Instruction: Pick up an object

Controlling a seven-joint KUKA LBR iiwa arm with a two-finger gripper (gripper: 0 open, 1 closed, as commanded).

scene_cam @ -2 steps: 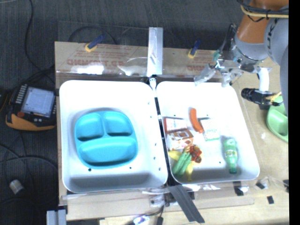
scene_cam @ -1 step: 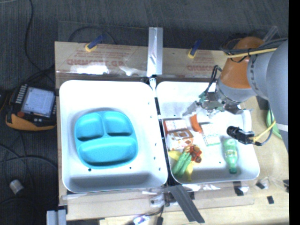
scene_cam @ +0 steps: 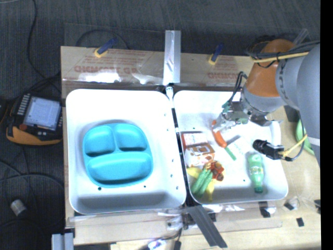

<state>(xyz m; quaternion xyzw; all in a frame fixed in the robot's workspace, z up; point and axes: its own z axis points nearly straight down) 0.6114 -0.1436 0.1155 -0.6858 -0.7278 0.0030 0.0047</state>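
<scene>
Bins sit side by side on the bench: the left bin (scene_cam: 75,155) holds a blue divided tray (scene_cam: 118,153) lying flat near its centre, and the right bin (scene_cam: 200,100) carries a scatter of small things. The grey arm (scene_cam: 307,85) reaches in from three o'clock, its orange band (scene_cam: 263,79) above the wrist, and the gripper (scene_cam: 227,120) hangs over the right bin toward that bin's twelve o'clock side. Whether its jaws are released or clenched I cannot tell, since the view from above blurs them against the white floor, and nothing is visibly caught between them. Just at five o'clock of the gripper lies an orange carrot-like piece (scene_cam: 219,138), with a thin green stick (scene_cam: 229,152) beside it, running on toward five o'clock. At nine o'clock in the right bin, close to the divider, rests a red-and-white carton (scene_cam: 196,146). Below it, toward seven o'clock, a cluster of green and yellow pieces (scene_cam: 203,182) sits with a small red item (scene_cam: 216,170) touching its upper edge. At four o'clock in the bin a green bottle (scene_cam: 255,171) lies on its side, well apart from the gripper. A black cable fitting (scene_cam: 265,148) hangs from the arm above the bin's three o'clock edge.
</scene>
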